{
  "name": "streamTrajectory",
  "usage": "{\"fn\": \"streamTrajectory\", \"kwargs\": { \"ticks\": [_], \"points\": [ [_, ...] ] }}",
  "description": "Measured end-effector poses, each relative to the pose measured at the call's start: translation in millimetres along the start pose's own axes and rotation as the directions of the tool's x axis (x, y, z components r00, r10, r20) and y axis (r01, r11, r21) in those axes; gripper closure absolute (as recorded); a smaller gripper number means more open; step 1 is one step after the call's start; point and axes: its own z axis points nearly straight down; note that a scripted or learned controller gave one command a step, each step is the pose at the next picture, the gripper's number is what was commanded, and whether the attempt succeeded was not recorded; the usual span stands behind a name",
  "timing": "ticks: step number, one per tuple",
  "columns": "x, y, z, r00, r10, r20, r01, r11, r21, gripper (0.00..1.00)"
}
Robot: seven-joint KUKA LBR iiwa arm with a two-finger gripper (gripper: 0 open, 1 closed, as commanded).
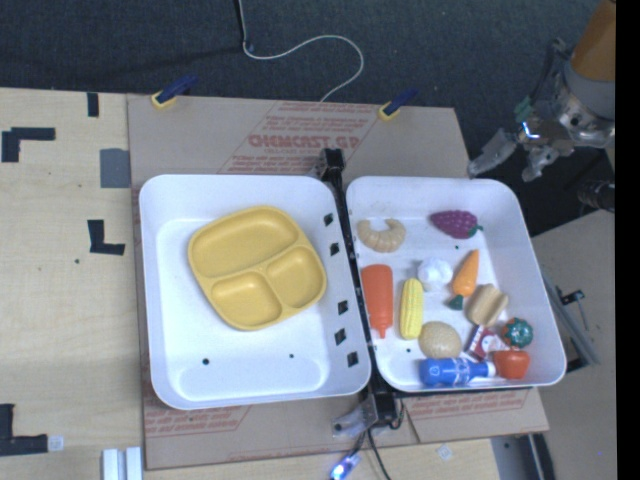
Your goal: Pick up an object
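Note:
The right bin [530, 230] holds several toy foods: a croissant [382, 233], purple grapes [455, 223], an orange sausage [377, 298], a corn cob [411, 308], a carrot [464, 273], a bread roll [487, 303], a potato [440, 340], a blue bottle [455, 371] and a red tomato [512, 364]. My gripper [501, 169] hangs above the bin's far right corner, outside its rim. Its fingers are spread open with nothing between them. It is well clear of the grapes, the nearest item.
The left bin [170, 368] holds a yellow divided plate [258, 266]. A small white piece [433, 271] and a green ball [518, 332] also lie in the right bin. A black divider [345, 268] runs between the bins. A white cable [300, 48] loops behind them.

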Motion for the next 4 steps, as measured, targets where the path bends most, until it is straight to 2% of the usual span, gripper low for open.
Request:
{"fn": "streamTrajectory", "kwargs": {
  "ticks": [1, 2, 3, 4],
  "points": [
    [7.7, -53.6, -214.7, 1.000, 0.000, 0.006, 0.000, 1.000, -0.017, 0.00],
    [-12.9, -105.8, -274.1, 1.000, 0.003, 0.003, -0.003, 1.000, -0.008, 0.00],
    [-11.2, -102.6, -279.5, 1.000, 0.000, 0.003, 0.000, 1.000, -0.003, 1.00],
    [-11.6, -150.8, -187.5, 1.000, 0.004, -0.003, -0.004, 1.000, 0.009, 1.00]
  ]
}}
